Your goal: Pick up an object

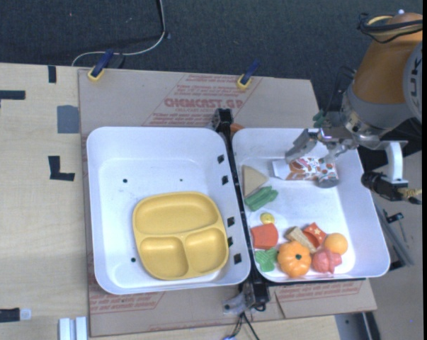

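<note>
End effector low, fingers apparently spread.

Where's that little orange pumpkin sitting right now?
The pumpkin sits in the right bin, near its front edge among the toy foods, with a red block up-left of it and a pink piece on its right.

Landmark: yellow tray, in left bin.

- Behind tray – bare white floor across bin's far half; open pass.
- Left of tray – narrow bare strip to bin wall.
- Right of tray – black divider clips, then right bin.
- Right bin, level with tray – toy food pile crowds near half; little room between pieces.
- Farther right and back – gripper over patterned packet, blocking far corner.
- Between packet and pile – bare patch.
</note>
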You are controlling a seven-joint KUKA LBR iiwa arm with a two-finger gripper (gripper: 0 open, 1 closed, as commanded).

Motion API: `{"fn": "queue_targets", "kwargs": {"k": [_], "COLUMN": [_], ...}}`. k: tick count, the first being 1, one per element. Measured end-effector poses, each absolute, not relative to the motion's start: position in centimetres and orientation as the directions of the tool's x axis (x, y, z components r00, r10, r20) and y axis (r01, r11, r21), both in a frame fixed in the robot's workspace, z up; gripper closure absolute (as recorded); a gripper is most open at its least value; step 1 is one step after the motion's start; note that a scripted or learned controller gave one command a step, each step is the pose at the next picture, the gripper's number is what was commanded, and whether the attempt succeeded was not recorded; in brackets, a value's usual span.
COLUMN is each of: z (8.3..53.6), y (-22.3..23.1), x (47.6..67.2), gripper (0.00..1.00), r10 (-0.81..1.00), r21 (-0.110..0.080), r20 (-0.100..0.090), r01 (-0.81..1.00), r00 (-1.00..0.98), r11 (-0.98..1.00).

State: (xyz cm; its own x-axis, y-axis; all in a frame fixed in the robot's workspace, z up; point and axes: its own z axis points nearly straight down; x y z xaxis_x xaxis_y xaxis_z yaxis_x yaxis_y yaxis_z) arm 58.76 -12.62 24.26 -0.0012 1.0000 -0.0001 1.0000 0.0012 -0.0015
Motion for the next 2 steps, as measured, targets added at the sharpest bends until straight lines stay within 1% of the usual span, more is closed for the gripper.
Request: {"fn": "queue_targets", "kwargs": {"k": [1,2], "z": [17.6,11.0], "y": [-16.6,-17.5], "x": [64.2,65.3], "gripper": [0.00,0.00], "r10": [1.000,1.000], "r21": [-0.001,0.001], "r20": [-0.002,-0.001], "r01": [1.000,1.000], "r00": [0.000,-0.001], "r11": [0.000,0.001]}}
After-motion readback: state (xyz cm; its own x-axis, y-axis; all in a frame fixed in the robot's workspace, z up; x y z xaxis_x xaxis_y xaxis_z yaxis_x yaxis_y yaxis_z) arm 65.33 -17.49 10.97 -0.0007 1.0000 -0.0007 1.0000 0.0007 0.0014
